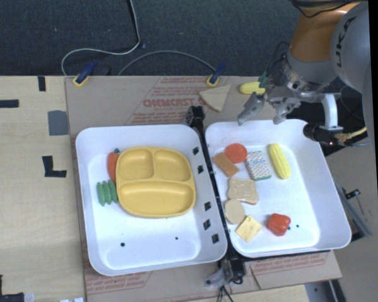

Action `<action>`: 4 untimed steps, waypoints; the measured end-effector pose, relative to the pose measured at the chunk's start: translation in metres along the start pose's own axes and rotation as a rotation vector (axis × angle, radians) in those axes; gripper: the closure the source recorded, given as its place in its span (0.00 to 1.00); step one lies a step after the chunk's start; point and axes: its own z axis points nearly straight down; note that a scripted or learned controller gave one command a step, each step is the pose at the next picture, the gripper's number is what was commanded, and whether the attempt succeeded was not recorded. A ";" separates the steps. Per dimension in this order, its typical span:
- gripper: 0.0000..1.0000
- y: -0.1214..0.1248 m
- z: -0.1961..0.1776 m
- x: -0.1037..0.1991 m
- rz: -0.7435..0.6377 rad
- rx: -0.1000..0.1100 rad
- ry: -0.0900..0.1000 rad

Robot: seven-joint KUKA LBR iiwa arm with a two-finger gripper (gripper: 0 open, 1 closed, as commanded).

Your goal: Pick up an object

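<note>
Camera view has my claw (263, 111) spread open, gripping nothing, above the right bin's (323, 172) far rim — the tomato (235, 152) and corn (278, 160) lie just below it.

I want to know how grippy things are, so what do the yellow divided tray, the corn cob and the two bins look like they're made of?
Yellow divided tray: probably moulded plastic, matte with a soft sheen and rounded compartment edges.
Corn cob: looks like toy plastic, uniform bright yellow, slightly glossy.
Left bin and right bin: seemingly thin formed plastic, smooth white with rounded corners.
</note>
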 end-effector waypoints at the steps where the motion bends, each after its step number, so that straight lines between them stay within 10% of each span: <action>1: 0.00 -0.016 0.153 0.000 -0.001 -0.012 0.000; 3: 0.00 0.021 0.163 -0.060 0.000 -0.014 0.001; 4: 0.00 0.014 0.089 -0.104 0.003 -0.008 -0.003</action>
